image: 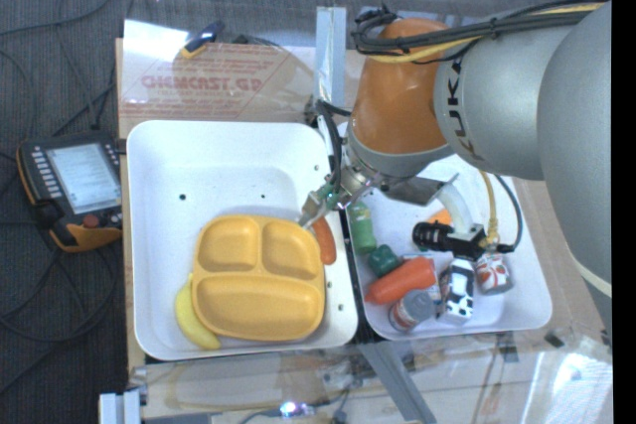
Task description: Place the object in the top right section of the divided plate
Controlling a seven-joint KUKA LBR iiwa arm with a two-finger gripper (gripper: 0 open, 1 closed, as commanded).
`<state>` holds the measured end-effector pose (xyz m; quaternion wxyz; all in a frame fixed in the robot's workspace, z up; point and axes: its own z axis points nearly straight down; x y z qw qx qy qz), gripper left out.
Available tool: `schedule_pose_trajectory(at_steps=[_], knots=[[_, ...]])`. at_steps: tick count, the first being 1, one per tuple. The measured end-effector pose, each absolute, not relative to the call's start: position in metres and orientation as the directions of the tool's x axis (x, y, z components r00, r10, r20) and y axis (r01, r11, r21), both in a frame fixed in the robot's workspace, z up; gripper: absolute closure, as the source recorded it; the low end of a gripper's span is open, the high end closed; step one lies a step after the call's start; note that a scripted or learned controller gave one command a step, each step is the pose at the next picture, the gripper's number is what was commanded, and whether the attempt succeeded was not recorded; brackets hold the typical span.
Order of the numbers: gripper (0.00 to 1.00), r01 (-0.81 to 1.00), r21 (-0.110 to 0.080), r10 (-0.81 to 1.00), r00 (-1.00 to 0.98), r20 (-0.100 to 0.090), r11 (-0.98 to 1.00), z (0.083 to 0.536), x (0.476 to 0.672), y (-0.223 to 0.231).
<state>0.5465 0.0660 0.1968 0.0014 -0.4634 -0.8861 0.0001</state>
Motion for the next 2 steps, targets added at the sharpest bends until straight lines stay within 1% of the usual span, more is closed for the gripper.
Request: schedule_pose_trajectory(at_steps=[1, 2], knots=[[1.0, 0.735, -0.002, 0.735, -0.678, 0.001, 0.678, 0.1929, 0.4954, 0.0425], [0.0, 0.734, 0.0, 0.734, -0.679, 0.003, 0.679, 0.1928, 0.4953, 0.0437]])
